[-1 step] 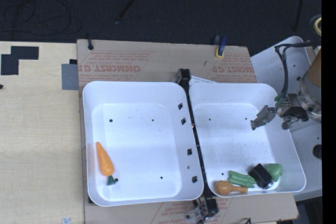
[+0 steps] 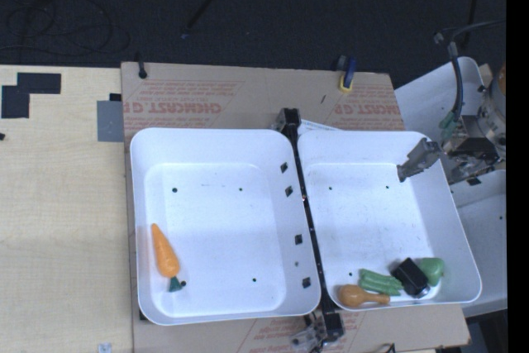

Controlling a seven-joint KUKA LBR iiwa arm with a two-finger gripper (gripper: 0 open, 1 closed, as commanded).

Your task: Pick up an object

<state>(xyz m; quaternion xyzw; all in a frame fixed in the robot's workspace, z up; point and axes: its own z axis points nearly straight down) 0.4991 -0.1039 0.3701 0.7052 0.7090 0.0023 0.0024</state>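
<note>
An orange toy carrot [image 2: 164, 251] with a green stub lies at the front left of the left bin [image 2: 215, 141]. In the front right corner of the right bin [image 2: 372, 146] several small things cluster: an orange pear-shaped toy [image 2: 360, 296], a green pod [image 2: 379, 283], a black block [image 2: 411, 277] and a green lump [image 2: 432, 268]. My gripper [image 2: 438, 156] hangs over the right bin's far right rim, well behind the cluster, with nothing seen in it.
The bins sit on a cardboard sheet [image 2: 248, 99] on a wooden bench. A black clamp rail [image 2: 299, 211] runs between the bins. A blue and yellow clip [image 2: 346, 73] holds the cardboard's back edge. Cables [image 2: 456, 87] trail by the arm at the right.
</note>
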